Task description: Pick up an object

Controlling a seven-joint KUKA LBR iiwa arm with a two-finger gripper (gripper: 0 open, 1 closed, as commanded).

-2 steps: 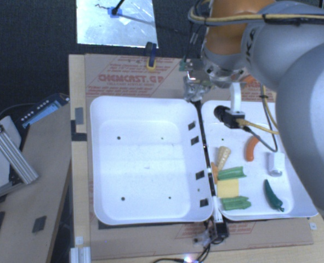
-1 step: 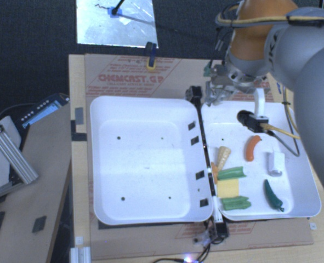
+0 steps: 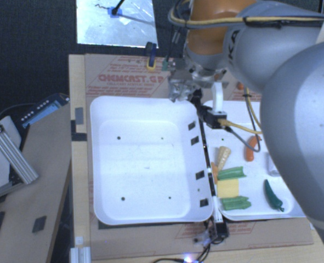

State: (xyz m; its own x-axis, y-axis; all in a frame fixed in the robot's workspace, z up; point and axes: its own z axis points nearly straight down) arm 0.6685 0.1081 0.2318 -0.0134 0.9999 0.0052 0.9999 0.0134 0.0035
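My gripper (image 3: 181, 91) hangs over the far right corner of the left bin (image 3: 113, 147), close to the divider between the two bins. The grey arm and its orange band cover most of it from above. In the right bin (image 3: 259, 211) lie a cream cone-shaped piece (image 3: 223, 156), a light green piece (image 3: 231, 172), a yellow block (image 3: 228, 188), a second green piece (image 3: 236, 203), a dark green pepper (image 3: 273, 195) and a small orange carrot-like piece (image 3: 250, 148). All of them lie nearer the front than the gripper and apart from it.
The arm's bulk hides the right bin's far and right parts. A yellow cable (image 3: 239, 128) runs from the wrist across the right bin. Black clips (image 3: 195, 141) line the divider. A shiny sheet (image 3: 117, 15) lies behind the bins, and metal rails (image 3: 8, 152) stand at left.
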